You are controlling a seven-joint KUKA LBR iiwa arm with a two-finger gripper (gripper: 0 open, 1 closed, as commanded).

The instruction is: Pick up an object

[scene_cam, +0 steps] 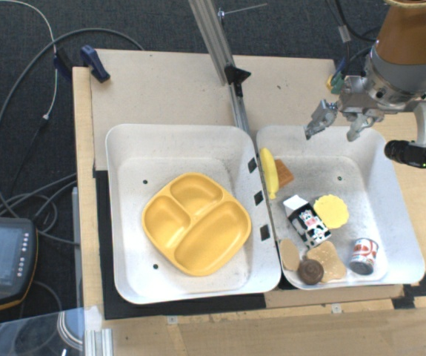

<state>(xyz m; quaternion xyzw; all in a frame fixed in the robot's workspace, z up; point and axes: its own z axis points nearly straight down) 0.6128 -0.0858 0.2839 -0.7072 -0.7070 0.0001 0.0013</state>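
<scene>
- Above the right bin's (390, 191) far rim, the gripper (334, 124) is seen spread apart, nothing grasped.
- Below, a banana (269, 171) and what is perhaps a can (363, 256) are seen.

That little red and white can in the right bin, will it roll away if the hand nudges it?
Probably. The can lies tilted near the right bin wall, so its round side could roll. It looks small and likely light, and may skid. The open hand hangs above the bin's far edge.

Right bin (398, 199) rear floor bare; objects crowd front; banana (269, 172) lines left wall.
</scene>
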